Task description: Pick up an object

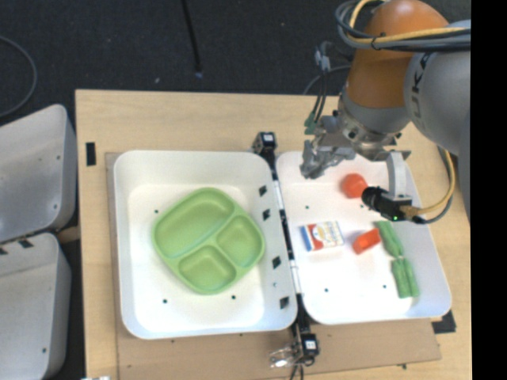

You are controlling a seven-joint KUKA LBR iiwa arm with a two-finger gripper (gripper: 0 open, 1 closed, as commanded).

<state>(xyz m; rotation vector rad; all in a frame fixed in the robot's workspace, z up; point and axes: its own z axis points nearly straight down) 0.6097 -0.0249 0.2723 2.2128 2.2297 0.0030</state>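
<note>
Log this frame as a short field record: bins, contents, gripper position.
left bin: one green divided plate, three compartments, lying flat
right bin: small printed card, orange round piece, orange wedge-like piece, two green sticks
gripper: over the far left corner of the right bin, nothing seen held
nearest item to gripper: orange round piece, apart from it
arm: reaches in from the right, orange band above the wrist
bench: wood-coloured, both bins side by side
</note>
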